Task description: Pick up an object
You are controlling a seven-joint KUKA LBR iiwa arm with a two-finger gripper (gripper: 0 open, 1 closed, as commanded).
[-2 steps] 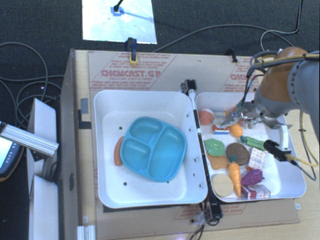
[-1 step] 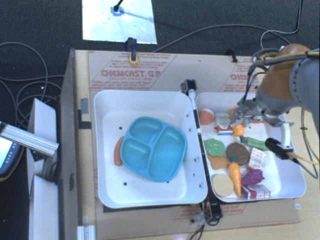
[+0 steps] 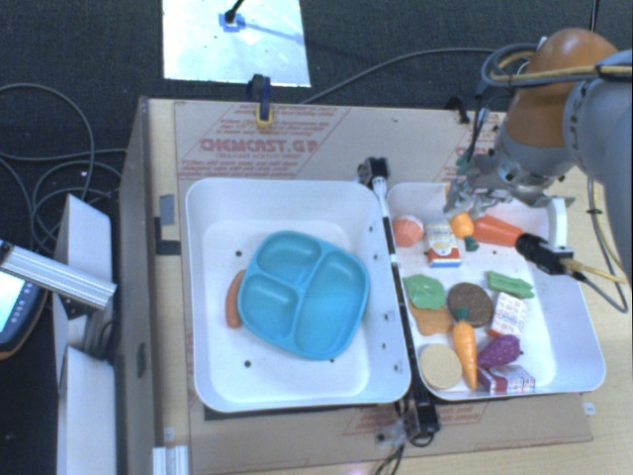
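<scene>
While the arm (image 3: 574, 97) reaches in from the right, its end effector (image 3: 463, 206) hangs low over the far end of the right bin (image 3: 584, 339).

Whether the end effector is spread or pressed together cannot be told (it is small and partly masked by the wrist), and nothing shows between its tips. Just below it lie an orange ball (image 3: 462, 225), a peach ball (image 3: 407, 231), a small carton (image 3: 442, 244) and a carrot (image 3: 497, 232). Nearer in that bin sit a green leaf (image 3: 424, 289), a brown patty (image 3: 472, 303), a second carrot (image 3: 465, 349) and purple grapes (image 3: 499, 348). The left bin (image 3: 213, 364) holds a blue tray (image 3: 302, 293) with a sausage (image 3: 233, 299) beside it.
</scene>
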